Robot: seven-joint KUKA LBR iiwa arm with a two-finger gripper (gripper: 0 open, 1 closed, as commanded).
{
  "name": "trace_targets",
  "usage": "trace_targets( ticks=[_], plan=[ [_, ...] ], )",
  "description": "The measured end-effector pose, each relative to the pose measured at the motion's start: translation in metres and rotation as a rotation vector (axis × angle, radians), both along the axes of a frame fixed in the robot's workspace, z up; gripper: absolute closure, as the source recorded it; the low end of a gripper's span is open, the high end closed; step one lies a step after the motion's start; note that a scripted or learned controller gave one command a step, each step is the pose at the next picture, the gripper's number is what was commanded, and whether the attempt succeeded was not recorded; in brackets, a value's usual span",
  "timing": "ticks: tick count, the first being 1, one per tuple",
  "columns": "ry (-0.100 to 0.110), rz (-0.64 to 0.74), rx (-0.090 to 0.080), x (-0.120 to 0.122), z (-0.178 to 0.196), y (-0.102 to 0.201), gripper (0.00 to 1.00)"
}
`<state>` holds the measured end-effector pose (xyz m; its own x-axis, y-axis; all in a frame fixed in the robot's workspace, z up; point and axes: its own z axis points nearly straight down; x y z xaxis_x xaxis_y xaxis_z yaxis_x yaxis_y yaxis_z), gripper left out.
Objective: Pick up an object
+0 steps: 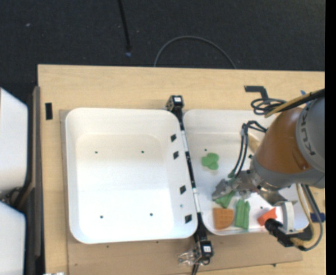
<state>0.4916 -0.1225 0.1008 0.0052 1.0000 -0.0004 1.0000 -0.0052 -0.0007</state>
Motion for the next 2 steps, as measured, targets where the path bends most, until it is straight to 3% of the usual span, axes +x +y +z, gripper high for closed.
trace_targets(
  ticks=[1, 2],
  plan=[
    [-0.006, -0.005, 0.001, 0.003, 0.011, -0.001, 1.00],
    [-0.012, 0.016, 0.001, 0.025, 0.106, 0.073, 1.00]
  ],
)
